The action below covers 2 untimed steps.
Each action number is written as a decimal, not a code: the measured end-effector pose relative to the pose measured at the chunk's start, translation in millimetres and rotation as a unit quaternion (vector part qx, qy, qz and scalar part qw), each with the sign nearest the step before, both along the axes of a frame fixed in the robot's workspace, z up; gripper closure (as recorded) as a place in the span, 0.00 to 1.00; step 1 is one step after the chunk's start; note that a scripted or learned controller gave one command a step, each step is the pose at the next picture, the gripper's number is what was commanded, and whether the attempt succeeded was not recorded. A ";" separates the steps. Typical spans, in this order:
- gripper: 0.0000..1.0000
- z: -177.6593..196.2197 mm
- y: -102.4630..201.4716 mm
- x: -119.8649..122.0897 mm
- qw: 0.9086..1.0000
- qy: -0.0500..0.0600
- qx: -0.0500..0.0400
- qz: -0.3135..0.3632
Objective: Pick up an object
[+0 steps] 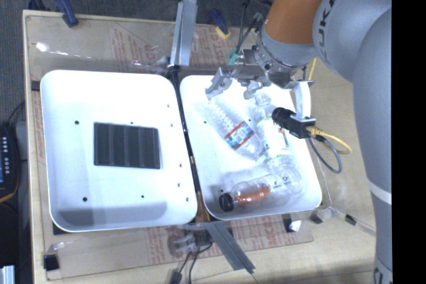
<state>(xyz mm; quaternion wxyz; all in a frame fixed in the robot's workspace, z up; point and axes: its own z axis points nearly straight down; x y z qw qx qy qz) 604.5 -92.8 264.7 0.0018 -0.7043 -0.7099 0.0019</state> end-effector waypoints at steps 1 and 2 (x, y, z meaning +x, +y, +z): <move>0.00 -127.6 -37.8 1.2 1.000 -0.005 -0.002 -0.010; 0.00 -172.2 -93.2 -3.0 1.000 -0.002 0.000 -0.001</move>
